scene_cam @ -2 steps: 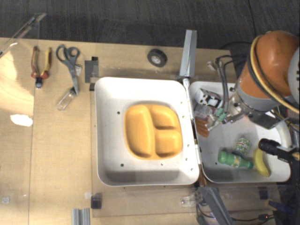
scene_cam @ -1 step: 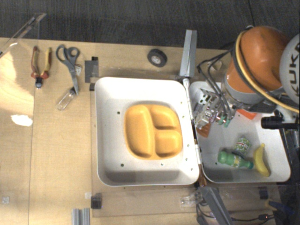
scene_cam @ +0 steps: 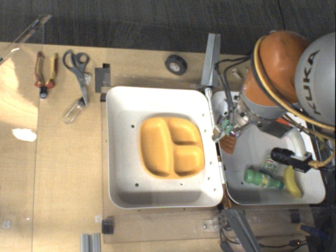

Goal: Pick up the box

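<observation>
Floor: dark grey carpet (scene_cam: 131, 9) runs beyond the far edge of the left bin (scene_cam: 123, 140).
Bench: pale wood (scene_cam: 58, 182), with a bright glare patch well to the left of the left bin.
Pliers: red-handled pliers (scene_cam: 44, 73) lie far left of the left bin, toward the bench's far edge.
Scissors: grey scissors (scene_cam: 79, 72) lie between the pliers and the left bin's far left corner.
Bracket: a small black bracket (scene_cam: 102, 77) sits just beyond the left bin's far left corner.
Left bin: white and shallow, holding a yellow tray (scene_cam: 171, 146) with three compartments in its middle.
Tape roll: a dark tape roll (scene_cam: 176, 64) lies on the bench just beyond the left bin's far rim.
Right bin: a white right bin (scene_cam: 252, 196) sits edge to edge with the left bin's right rim.
Gripper: the gripper (scene_cam: 223, 127) hangs over the seam at the left bin's right rim; whether it is apart or together cannot be told.
Box: a small reddish-brown box (scene_cam: 229, 143), partly hidden, lies right under the gripper, just right of the left bin's rim; contact is unclear.
Bottle: a green bottle (scene_cam: 261, 178) lies on its side, further right of the left bin.
Banana: a yellow banana (scene_cam: 292, 184) lies just right of the bottle.
Arm: the grey and orange arm (scene_cam: 283, 72) looms right of the left bin's far right corner.
</observation>
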